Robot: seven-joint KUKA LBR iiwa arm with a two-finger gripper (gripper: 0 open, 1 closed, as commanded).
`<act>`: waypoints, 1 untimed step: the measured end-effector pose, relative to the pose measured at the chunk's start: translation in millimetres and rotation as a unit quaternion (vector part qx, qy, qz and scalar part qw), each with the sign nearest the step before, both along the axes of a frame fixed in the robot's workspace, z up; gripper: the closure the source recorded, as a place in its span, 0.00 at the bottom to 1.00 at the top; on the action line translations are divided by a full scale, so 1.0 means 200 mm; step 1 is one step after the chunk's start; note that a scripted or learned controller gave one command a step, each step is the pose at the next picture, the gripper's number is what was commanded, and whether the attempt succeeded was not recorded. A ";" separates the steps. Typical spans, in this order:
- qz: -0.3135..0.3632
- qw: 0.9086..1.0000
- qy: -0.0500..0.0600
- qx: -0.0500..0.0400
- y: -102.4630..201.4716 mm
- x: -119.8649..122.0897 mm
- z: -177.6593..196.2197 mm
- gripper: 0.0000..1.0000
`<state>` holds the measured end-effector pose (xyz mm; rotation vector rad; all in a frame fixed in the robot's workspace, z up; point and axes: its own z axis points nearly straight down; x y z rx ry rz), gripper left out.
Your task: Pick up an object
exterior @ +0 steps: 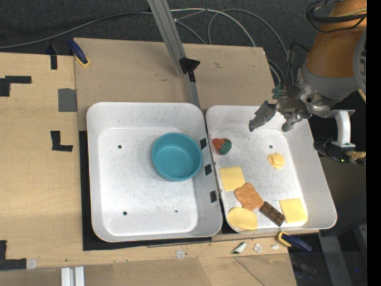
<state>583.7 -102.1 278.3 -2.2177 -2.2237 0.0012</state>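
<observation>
Camera view looks down on the right bin (321,186), where several small pieces lie loose: a red and green piece (222,145) near the left wall, a small yellow piece (275,159) toward the middle, and a cluster of a yellow square (232,178), an orange piece (248,196), a brown bar (271,213), a pale yellow oval (243,218) and another yellow square (293,211) along the near side. The gripper (275,120) hangs over the bin's far end with its fingers spread and nothing between them. The small yellow piece lies nearest, just nearer the camera than the fingers; a descent toward it looks the shortest move. The arm (333,52) reaches in from the right, wrist angled down. A blue bowl (176,156) sits in the left bin (107,177).
</observation>
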 end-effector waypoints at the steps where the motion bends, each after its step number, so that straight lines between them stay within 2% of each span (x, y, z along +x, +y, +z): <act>1: 0.000 1.000 0.000 0.000 0.00 0.00 0.00 0.00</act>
